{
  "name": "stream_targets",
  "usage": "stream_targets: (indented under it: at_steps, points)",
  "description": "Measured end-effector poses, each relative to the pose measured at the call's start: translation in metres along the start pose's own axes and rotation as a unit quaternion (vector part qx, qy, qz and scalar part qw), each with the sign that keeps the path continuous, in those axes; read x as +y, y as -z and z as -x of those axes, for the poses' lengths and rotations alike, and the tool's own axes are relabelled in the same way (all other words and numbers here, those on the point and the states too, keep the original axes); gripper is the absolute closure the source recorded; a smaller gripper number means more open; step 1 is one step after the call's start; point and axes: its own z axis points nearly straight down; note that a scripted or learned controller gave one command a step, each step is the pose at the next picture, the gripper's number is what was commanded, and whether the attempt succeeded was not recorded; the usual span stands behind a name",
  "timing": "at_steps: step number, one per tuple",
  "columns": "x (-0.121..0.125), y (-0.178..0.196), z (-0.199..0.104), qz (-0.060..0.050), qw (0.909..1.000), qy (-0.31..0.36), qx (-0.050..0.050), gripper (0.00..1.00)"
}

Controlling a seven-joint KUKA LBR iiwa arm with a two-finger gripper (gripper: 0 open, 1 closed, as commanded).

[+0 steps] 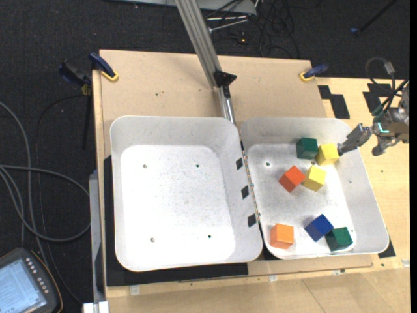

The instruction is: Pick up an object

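Fingers (355, 138) stood apart on my gripper (366, 142) at the right bin's (371, 194) far edge, one tip just beside a yellow block (328, 153), clasping nothing; arm came in from right.

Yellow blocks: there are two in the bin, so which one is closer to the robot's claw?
The upper yellow block, beside the dark green block, sits right by the gripper. The other yellow block lies lower, next to an orange block.

My bench (163, 77) is a tan board on dark carpet (45, 18). Blue-and-yellow clamps (102, 66) grip its far corners. Black cables (26, 175) loop across the floor at left. A grey metal post (199, 34) slants overhead. A screen (19, 285) glows lower left.
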Motion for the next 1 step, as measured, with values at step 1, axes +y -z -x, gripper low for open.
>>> stream_targets:
  at_steps: [1]
  points:
    - [0.0006, 0.0018, -0.0001, 0.002, 1.0, 0.001, -0.001, 0.0]
